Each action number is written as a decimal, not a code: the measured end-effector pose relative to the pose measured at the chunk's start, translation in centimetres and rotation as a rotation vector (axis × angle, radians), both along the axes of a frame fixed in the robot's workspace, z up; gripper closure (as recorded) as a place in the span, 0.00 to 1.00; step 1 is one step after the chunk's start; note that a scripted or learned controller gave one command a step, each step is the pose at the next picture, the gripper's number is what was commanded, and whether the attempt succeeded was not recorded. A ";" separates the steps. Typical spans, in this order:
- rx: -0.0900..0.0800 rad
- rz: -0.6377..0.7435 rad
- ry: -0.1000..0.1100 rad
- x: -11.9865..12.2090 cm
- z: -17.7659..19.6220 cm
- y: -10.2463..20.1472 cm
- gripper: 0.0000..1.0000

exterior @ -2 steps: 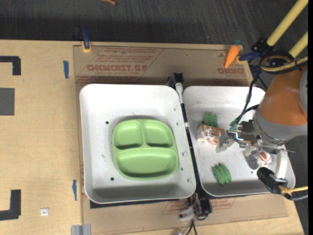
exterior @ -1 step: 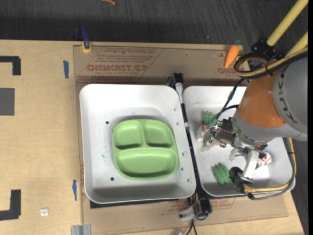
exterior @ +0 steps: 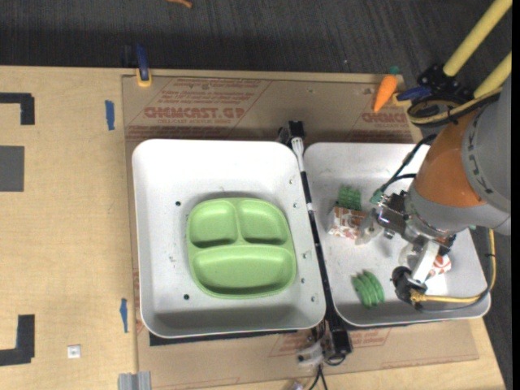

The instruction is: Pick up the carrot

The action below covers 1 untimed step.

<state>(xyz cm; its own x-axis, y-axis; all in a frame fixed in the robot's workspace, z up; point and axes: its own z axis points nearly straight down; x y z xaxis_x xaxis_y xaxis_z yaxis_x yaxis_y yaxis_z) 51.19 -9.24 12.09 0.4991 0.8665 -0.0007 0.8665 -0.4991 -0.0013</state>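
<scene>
The arm (exterior: 455,177) overhangs the right bin's (exterior: 357,157) right half; in its left half sit a printed packet (exterior: 347,222), one green piece (exterior: 349,197) toward the far rim, a second green piece (exterior: 368,288) by the near rim; its far-left corner is bare; the bench (exterior: 337,108) lies open past that corner; carrot (exterior: 386,92), blue clip (exterior: 416,93) and yellow hoses (exterior: 479,27) crowd the far-right corner.

The carrot (exterior: 386,90) lies on the tabletop (exterior: 65,218) beyond the right bin (exterior: 341,157) — outside both bins. The claw (exterior: 379,217) hangs over the right bin, beside a red-and-white pack (exterior: 347,222). The left bin (exterior: 154,169) holds a green divided plate (exterior: 240,246).
</scene>
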 end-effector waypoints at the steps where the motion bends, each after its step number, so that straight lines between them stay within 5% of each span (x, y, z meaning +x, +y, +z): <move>1: 0.000 -0.410 0.001 -3.3 2.1 -2.2 0.00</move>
